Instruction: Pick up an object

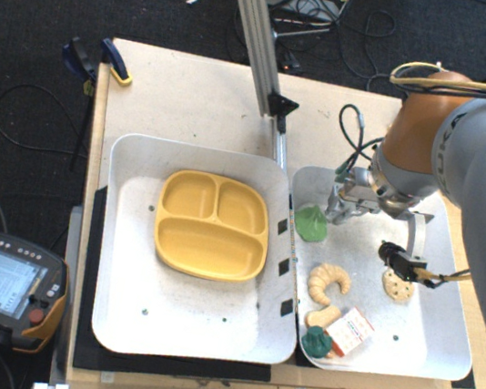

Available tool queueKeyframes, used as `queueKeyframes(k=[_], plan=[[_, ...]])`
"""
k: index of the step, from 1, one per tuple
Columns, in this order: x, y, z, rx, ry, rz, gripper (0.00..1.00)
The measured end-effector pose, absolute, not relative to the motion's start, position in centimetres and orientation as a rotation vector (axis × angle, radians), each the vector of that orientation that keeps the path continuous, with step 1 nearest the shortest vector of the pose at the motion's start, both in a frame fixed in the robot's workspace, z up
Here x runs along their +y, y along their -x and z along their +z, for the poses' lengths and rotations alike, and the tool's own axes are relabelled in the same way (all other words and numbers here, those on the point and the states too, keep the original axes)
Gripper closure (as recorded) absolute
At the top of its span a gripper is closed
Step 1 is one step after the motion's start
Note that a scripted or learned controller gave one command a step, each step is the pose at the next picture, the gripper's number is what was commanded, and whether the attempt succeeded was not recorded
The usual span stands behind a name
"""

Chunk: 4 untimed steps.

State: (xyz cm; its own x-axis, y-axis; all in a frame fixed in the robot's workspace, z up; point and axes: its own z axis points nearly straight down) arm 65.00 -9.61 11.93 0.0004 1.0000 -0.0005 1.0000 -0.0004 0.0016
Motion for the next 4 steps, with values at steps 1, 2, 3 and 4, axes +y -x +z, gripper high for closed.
queueKeyframes(k=[1, 2, 3, 4], plan=[[-10.0, -64.4, 16.6, 2.217, -2.221, 0.005, 1.0], [-10.6, -64.8, 21.2, 2.217, -2.218, 0.006, 1.0], [-10.6, -64.9, 25.7, 2.22, -2.215, 0.006, 1.0], [-5.7, -63.5, 26.2, 2.231, -2.214, 0.002, 1.0]])
